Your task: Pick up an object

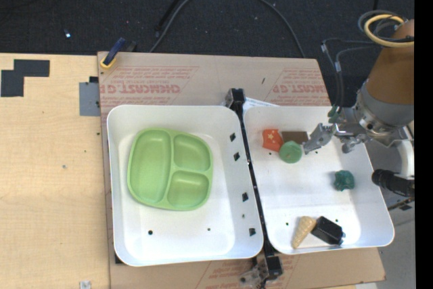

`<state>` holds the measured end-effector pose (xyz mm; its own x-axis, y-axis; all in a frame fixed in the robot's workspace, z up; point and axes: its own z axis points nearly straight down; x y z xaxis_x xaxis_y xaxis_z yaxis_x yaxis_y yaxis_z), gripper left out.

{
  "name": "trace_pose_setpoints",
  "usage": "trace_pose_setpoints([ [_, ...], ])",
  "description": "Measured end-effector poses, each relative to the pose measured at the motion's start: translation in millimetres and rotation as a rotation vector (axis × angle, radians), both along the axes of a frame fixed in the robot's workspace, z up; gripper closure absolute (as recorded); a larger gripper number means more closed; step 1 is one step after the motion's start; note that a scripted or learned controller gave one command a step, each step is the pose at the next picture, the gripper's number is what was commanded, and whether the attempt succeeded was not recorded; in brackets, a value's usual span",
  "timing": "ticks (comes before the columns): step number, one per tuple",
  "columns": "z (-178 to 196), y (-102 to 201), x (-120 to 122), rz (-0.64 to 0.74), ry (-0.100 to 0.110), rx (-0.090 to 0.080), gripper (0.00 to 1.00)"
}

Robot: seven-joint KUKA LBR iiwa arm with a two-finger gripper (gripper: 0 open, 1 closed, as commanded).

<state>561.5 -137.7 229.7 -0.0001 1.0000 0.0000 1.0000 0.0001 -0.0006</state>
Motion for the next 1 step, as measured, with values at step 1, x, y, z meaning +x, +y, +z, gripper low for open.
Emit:
trace_pose_setpoints([
  [1, -42.9, -2.4, -0.6, 0.0, 0.004, 0.001, 0.0],
])
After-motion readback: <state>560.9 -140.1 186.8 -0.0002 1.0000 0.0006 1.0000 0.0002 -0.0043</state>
